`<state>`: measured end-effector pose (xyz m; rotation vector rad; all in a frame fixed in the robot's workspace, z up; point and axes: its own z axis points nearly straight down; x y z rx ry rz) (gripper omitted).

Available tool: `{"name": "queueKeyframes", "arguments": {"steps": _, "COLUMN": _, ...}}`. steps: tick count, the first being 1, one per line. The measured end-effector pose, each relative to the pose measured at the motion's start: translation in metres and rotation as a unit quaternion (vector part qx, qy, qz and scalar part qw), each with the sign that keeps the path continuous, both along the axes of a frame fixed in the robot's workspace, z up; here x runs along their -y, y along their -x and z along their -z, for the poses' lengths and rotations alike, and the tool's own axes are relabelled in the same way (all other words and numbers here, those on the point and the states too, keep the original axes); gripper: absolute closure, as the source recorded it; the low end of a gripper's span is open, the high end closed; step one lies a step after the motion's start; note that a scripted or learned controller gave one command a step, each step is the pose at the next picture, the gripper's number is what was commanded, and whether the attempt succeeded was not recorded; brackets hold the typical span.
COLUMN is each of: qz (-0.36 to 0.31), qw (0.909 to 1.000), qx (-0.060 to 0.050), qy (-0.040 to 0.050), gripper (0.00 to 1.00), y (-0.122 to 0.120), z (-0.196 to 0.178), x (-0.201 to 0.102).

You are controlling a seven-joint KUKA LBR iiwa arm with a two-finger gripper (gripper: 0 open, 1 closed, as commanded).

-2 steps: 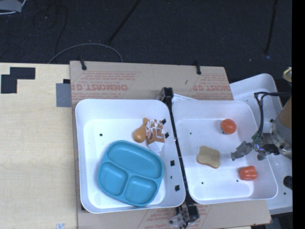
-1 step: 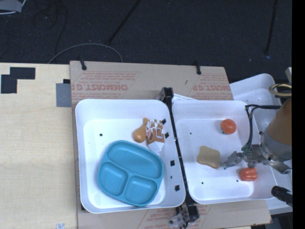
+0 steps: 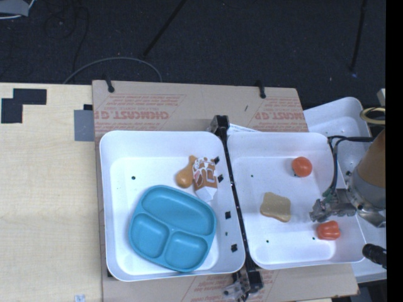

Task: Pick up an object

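In the right bin lie an orange-red ball at the back, a tan bread-like piece in the middle and a red tomato-like object at the front right. My gripper reaches in from the right and hangs low just above and behind the red object, right of the tan piece. Nothing shows between its fingers. In the left bin rest a blue divided plate, a small orange pear-shaped toy and a brown and white packet.
A black divider strip runs between the two bins. Cardboard lies under both bins. The arm's grey body with its orange band stands over the right bin's right edge. A pale wooden bench top spreads to the left.
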<state>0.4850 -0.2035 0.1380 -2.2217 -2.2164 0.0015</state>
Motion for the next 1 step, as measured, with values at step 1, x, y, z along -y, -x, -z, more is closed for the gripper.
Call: {"name": "queueKeyframes", "arguments": {"steps": 1, "qz": -0.002, "qw": 1.0, "qx": 0.002, "qy": 0.0012, "gripper": 1.0, "y": -0.0074, "z": -0.0444, "x": 0.0008}}
